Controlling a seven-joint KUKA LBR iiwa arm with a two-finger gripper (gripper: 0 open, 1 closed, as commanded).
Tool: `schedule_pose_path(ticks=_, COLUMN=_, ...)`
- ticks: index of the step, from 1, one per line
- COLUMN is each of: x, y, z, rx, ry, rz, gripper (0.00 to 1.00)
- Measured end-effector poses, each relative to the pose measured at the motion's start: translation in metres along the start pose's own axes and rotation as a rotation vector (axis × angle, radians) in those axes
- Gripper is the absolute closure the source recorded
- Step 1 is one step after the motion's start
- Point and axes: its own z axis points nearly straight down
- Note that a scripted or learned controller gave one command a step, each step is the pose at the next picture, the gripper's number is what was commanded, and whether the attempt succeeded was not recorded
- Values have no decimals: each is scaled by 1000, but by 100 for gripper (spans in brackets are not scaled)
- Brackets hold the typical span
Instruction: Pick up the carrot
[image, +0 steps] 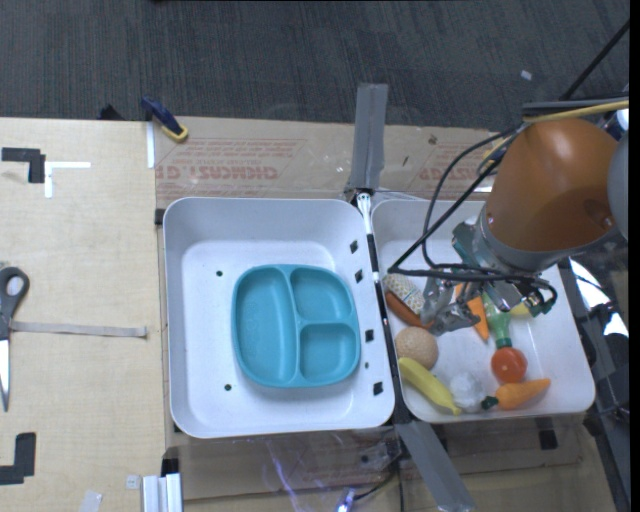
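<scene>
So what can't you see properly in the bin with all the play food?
- Pincer: the arm's orange wrist and cables cover it from above.
- The orange piece beside the pincer: half hidden under the cables, so what it is stays unclear.
- Small clear lump near the banana: too blurry to name.

Robotics lab bench. Two white bins (180, 330) side by side on a plywood top (70, 280), taped cardboard (250, 160) at the back edge, loose black cables (440, 235), scissors (8, 320) at the left edge, dark carpet (250, 50) beyond.
</scene>
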Motion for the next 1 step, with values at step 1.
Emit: schedule_pose_path(ticks=1, x=-29, y=40, z=1, rx=-2, ry=1, rz=-183, gripper=100)
